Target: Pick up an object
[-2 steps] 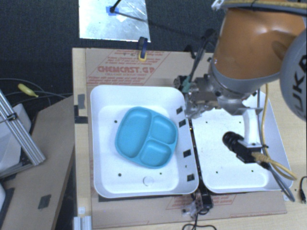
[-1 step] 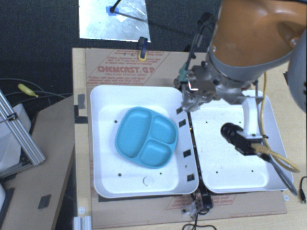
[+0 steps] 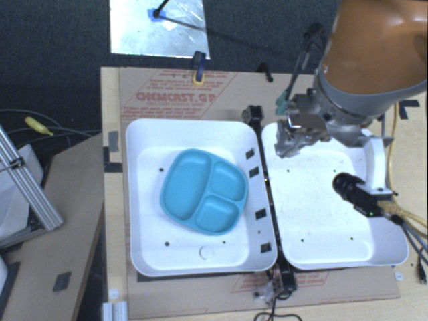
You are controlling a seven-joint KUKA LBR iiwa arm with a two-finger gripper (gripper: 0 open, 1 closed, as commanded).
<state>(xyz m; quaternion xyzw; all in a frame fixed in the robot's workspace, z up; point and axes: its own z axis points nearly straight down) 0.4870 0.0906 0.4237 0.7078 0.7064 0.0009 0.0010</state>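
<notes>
The grey metal pincer hangs at the end of the grey arm with its broad orange band, which looms above it and to the view's right of it; from this slanted look down, whether the pincer is released or clenched cannot be told, nor whether it touches the floor beneath it. Under the pincer lies the far corner of a shallow white plastic bin, the corner nearest the seam between the two bins, and that bin's speckled floor spreads toward the viewer and to the view's right of the pincer. To the view's left of the pincer, past a row of small black clips along the seam, sits the second shallow white plastic bin. The task's thing, a sky-blue plastic plate with rounded corners and three moulded compartments, lies flat in the middle of that second bin, nearer the viewer than the pincer, to its left and well apart from it, turned a little askew to the bin's walls. Both bins rest on a brown cardboard sheet with red lettering, which shows beyond and left of the pincer. Farther back on that side a small yellow-and-blue clip stands at the cardboard's far edge, and beyond it a shiny silver foil square lies on dark carpet
</notes>
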